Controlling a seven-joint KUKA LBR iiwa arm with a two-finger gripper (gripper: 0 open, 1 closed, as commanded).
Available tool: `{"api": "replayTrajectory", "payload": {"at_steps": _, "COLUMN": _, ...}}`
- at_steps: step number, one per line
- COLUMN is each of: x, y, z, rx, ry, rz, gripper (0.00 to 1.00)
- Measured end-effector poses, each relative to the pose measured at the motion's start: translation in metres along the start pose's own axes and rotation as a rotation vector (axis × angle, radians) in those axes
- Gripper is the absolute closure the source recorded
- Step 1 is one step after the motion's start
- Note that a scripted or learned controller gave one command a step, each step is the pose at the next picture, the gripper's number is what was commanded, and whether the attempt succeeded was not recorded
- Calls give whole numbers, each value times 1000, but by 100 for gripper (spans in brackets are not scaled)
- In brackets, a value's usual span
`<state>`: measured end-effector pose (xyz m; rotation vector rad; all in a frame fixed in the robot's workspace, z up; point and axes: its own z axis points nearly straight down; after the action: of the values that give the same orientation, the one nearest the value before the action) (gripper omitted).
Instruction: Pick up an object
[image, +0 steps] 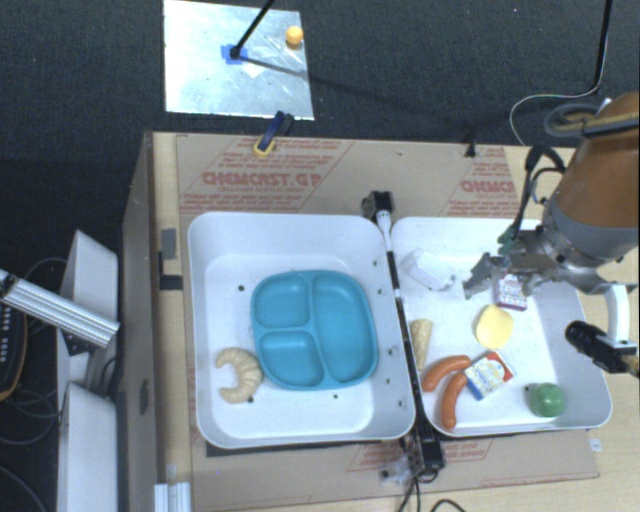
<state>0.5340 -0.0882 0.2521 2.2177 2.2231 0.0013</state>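
So far we see nothing lifted; the grey end effector (508, 272), fingers spread wide and holding nothing, hangs above the round yellow piece (494, 326) in the right white bin (585, 410); grasping and lifting remain.

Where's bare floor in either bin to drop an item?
Left bin: bare strip behind the blue tray, and its front right corner, clear of the croissant. Right bin: front crowded with sausages, carton, green ball; gripper overhead.

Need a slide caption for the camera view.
Grey KUKA arm's two-finger gripper hovers over right white bin above round yellow object; left bin holds blue divided plate.
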Motion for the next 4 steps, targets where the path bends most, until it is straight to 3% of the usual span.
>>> {"api": "replayTrajectory", "payload": {"at_steps": 1, "x": -62, "y": 3, "z": 36, "rx": 1, "ry": -1, "rz": 2, "gripper": 0}}
{"api": "replayTrajectory", "payload": {"at_steps": 2, "x": -100, "y": 25, "z": 141, "rx": 3, "ry": 1, "rz": 2, "gripper": 0}}
{"api": "replayTrajectory", "payload": {"at_steps": 3, "x": -118, "y": 106, "z": 168, "rx": -1, "ry": 0, "rz": -1, "gripper": 0}}
{"api": "replayTrajectory", "payload": {"at_steps": 4, "x": -101, "y": 64, "z": 168, "rx": 0, "ry": 0, "rz": 1, "gripper": 0}}
